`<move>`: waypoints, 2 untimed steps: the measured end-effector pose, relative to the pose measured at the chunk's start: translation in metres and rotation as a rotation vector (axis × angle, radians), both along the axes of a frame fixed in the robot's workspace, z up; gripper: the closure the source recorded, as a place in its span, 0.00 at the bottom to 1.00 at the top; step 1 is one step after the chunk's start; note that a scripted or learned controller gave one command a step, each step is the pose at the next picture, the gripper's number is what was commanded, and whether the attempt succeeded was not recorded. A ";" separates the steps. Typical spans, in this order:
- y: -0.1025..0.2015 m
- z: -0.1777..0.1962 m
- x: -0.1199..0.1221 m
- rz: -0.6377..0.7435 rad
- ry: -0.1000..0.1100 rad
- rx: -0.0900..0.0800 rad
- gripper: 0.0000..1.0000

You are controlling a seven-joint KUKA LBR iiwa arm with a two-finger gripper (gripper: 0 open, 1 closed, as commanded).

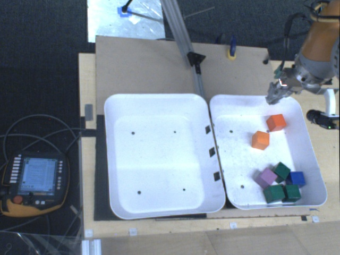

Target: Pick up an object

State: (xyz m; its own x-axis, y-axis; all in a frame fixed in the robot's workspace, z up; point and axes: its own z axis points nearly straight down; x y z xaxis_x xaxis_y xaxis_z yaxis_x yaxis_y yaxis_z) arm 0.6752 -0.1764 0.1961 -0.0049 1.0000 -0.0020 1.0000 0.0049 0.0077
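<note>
Nothing is picked up yet. The pincer (275,95) hangs over the right bin's (234,195) far edge, carrying nothing; whether it's apart or together I cannot tell. The red-orange cube (276,122), the nearest candidate, lies just below it on the bin floor.

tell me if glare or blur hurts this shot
Camera view: mostly sharp; the blocks read clearly by colour. The left bin is bright, nearly washed out, with soft shadows along its walls. The end effector is slightly blurred. A shiny sheet at the top reflects light.
</note>
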 end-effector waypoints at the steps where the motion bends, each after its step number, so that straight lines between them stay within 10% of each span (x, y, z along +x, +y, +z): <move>1: 0.000 0.056 0.002 0.000 -0.002 -0.001 1.00; 2: 0.046 0.064 -0.016 0.004 0.005 0.003 1.00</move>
